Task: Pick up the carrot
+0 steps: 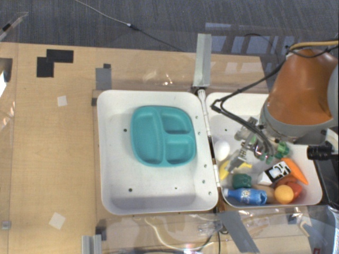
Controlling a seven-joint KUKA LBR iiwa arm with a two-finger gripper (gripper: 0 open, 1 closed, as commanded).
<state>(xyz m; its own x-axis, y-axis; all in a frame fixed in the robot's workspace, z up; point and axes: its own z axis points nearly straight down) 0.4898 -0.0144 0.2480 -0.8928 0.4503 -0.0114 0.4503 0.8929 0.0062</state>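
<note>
Worktop [53,157]: one, wooden, bearing both bins.
Bins: two, white; left bin [114,194] with one teal divided plate [162,135], right bin [313,194] with mixed toys.
Pincer [253,151]: one, over right bin; grip state cannot be told.
Carrot [296,171]: one, orange, right bin's right side, just beside the pincer.

Gripper [253,151] hovers beside carrot [295,169] in right bin [317,193].
</note>
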